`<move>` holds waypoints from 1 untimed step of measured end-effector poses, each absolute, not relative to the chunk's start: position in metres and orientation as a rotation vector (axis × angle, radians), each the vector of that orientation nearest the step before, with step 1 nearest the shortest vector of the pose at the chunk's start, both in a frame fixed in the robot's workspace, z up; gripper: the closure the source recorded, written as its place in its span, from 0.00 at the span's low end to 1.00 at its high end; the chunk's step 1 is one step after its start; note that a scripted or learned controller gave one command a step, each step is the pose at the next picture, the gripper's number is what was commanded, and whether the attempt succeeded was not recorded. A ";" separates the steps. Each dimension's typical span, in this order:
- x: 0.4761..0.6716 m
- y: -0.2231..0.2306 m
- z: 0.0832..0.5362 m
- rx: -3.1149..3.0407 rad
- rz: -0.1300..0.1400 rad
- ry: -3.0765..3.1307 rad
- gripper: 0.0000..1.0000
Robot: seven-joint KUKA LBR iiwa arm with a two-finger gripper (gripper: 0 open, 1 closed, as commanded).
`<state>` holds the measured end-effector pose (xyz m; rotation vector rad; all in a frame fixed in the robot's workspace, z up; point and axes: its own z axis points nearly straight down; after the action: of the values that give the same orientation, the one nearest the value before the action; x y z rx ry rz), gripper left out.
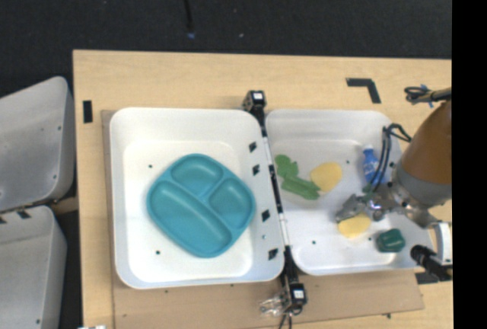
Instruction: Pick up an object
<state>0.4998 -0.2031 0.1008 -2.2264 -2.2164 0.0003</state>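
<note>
Camera view. Left bin (pixel 122 167) holds one item — a teal divided plate (pixel 200 203), lying flat near its centre. Right bin (pixel 319 120) holds several: a green leafy piece (pixel 294 177) near the divider, a yellow piece (pixel 327 175) just beside it, a blue object (pixel 370 165) by the right wall, a dark green block (pixel 390 241) in the lower right corner. Gripper (pixel 356 213) is low in the right bin, directly over a second yellow piece (pixel 354 227); whether they grip it — cannot tell.
</note>
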 end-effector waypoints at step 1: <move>0.501 -0.204 0.112 -2.235 -0.003 -2.213 1.00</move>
<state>0.5010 -0.2041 0.1118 -2.2348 -2.2132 -0.0034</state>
